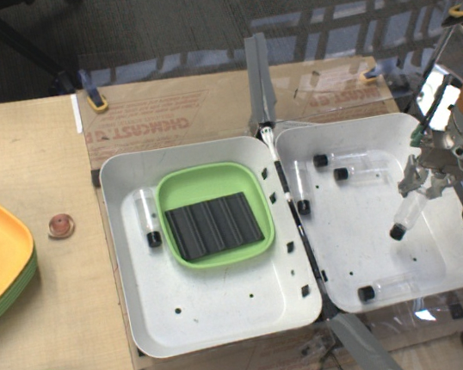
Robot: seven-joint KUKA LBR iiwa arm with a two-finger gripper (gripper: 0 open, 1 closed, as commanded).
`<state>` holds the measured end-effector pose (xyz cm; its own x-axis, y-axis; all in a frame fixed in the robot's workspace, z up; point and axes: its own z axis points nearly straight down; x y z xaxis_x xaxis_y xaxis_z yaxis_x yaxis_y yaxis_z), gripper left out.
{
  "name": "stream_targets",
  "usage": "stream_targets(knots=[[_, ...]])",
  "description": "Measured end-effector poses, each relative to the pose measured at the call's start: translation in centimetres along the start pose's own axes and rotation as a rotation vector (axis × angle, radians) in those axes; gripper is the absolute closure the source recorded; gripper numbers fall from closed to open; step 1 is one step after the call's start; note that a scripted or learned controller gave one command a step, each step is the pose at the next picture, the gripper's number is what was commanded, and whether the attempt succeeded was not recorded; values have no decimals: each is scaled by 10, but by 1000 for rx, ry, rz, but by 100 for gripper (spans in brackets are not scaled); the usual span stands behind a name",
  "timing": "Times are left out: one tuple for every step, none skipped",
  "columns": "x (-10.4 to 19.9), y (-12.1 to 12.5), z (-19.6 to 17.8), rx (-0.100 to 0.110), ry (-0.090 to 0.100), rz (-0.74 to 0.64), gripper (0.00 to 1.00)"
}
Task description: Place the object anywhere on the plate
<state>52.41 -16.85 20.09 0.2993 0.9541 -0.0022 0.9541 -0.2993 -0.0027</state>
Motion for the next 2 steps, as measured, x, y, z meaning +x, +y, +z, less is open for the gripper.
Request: stream_targets(knots=[[0, 0, 0, 0, 0, 0, 0], [-9, -18, -26, -1, 0, 54, 0]])
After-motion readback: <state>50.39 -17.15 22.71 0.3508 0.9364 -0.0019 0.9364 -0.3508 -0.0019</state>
